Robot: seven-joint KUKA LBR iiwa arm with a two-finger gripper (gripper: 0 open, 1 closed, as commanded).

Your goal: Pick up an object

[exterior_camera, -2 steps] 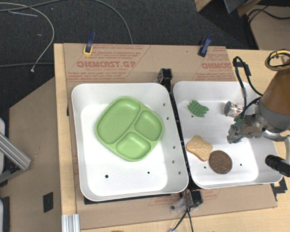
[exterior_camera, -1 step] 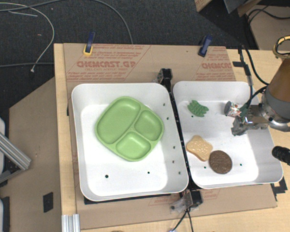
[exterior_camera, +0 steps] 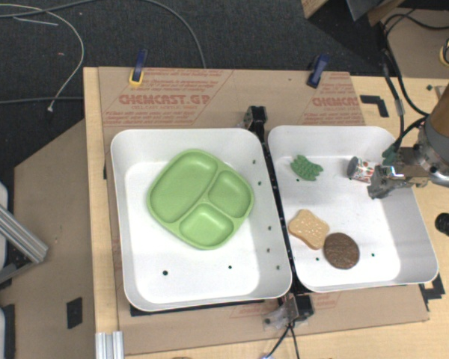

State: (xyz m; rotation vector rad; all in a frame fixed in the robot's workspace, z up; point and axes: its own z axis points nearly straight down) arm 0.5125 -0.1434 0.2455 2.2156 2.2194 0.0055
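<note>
Dark carpet and loose cables surround the table [exterior_camera: 97,200], on which two white bins lie side by side: a green tray [exterior_camera: 200,198] in the left bin [exterior_camera: 127,223], and a green leaf [exterior_camera: 307,167], a toast slice [exterior_camera: 308,229] and a brown cookie [exterior_camera: 341,250] in the right bin [exterior_camera: 411,230]. The pincer [exterior_camera: 370,179] is seen low at the right bin's upper right, apart from all three, so the approach step is judged in hand; whether it is apart or together cannot be told. A shift toward one item and a descent are called for next, the toast's long axis being judged to run upper left to lower right.
</note>
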